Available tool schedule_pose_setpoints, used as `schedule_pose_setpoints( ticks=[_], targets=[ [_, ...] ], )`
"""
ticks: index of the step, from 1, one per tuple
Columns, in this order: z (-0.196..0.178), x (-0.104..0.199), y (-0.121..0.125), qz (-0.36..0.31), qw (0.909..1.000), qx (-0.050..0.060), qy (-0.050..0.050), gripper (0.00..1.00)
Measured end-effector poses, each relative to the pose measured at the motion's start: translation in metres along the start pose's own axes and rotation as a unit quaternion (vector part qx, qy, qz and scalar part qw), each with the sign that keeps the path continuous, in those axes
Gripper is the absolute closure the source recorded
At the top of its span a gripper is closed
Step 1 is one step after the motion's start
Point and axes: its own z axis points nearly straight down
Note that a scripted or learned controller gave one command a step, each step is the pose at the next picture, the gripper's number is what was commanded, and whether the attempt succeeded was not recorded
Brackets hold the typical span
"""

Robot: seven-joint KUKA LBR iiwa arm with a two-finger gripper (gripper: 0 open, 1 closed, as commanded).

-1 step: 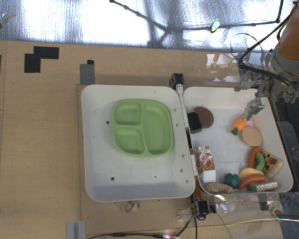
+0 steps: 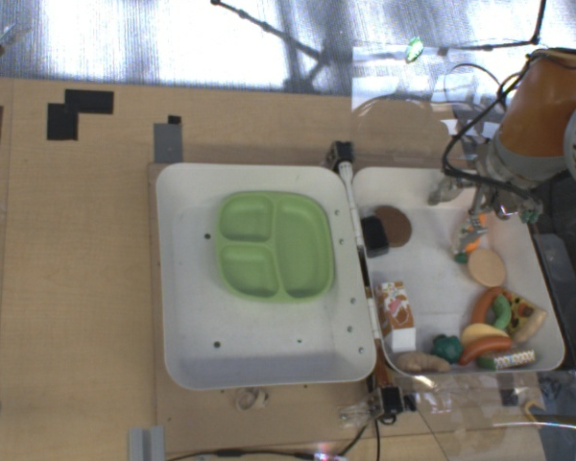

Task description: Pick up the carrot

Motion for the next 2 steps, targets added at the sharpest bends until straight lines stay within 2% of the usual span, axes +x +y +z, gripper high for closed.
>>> schedule_pose_setpoints(
  ticks=[1,2],
  targets=[
    [0.004,0.072,-0.002,-0.153,0.9883,0.003,-0.004,0.00],
    [-0.012,0.066,-0.001,-0.156,0.9877,0.007,-0.012,1.00]
  ],
)
